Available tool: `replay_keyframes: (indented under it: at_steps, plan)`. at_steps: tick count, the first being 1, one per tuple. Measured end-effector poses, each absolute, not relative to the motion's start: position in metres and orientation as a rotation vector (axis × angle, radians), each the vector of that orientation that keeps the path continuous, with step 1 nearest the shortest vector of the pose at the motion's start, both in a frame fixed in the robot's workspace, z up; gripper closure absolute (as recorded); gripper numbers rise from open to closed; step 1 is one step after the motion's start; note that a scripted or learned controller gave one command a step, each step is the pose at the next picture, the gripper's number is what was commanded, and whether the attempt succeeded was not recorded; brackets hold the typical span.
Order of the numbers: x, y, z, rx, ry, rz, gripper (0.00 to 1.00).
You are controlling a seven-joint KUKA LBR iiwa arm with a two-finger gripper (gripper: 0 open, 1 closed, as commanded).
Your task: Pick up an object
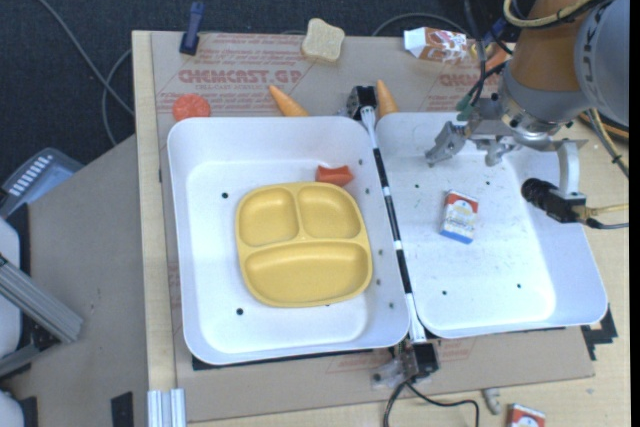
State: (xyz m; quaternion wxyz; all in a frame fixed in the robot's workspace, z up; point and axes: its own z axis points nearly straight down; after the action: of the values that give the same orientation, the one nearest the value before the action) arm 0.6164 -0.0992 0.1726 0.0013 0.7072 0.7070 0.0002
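Observation:
A small red, white and blue carton (459, 217) lies flat in the middle of the right bin (520, 300). My gripper (468, 147) hangs over that bin's far edge, up and slightly right of the carton, with its two fingers spread apart and nothing between them. A yellow three-compartment plate (300, 243) sits in the left bin (205, 215), and a small orange piece (335, 175) lies just behind the plate.
On the cardboard behind the bins lie a bread slice (323, 39), an orange carrot piece (287, 102), a red disc (191, 107), a blue clip (191, 27) and a small snack packet (437, 44). A black clamp (362, 101) sits where the bins meet.

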Motion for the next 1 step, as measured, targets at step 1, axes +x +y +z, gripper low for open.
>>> replay_keyframes:
  at_steps: [1]
  plan:
    - [0.6008,-0.1281,0.0843,2.223,2.221,-0.001,0.00]
